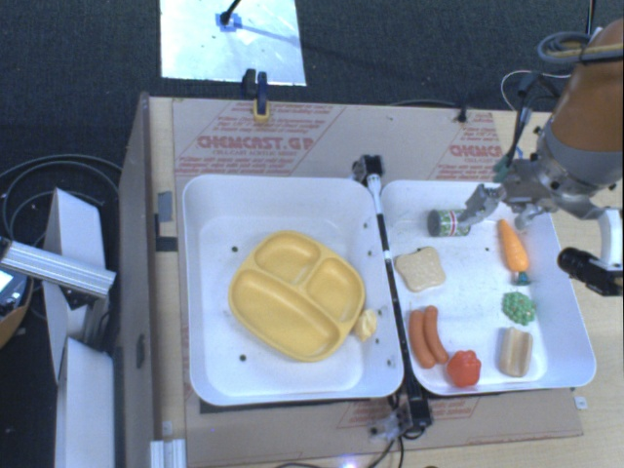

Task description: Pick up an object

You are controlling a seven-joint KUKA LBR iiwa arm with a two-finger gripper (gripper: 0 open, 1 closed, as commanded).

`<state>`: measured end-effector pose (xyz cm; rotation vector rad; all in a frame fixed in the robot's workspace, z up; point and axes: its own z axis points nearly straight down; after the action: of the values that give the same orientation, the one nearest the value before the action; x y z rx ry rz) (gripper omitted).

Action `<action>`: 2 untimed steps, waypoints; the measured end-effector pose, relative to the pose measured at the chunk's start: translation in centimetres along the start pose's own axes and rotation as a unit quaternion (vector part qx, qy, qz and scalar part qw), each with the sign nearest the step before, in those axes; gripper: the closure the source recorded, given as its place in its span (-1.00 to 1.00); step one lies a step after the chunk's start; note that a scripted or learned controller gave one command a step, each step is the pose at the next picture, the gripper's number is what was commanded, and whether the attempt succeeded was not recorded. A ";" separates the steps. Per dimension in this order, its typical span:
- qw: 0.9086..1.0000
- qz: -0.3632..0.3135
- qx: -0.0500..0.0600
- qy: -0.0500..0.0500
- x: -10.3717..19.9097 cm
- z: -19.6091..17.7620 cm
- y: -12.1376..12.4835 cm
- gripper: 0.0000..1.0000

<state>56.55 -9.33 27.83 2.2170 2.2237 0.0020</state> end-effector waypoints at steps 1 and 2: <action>1.000 -0.001 0.002 0.000 0.6 8.3 5.2 -1.00; 1.000 0.001 0.000 0.000 -2.3 11.1 9.5 -1.00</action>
<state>66.06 -11.64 16.76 2.2194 2.2216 0.0006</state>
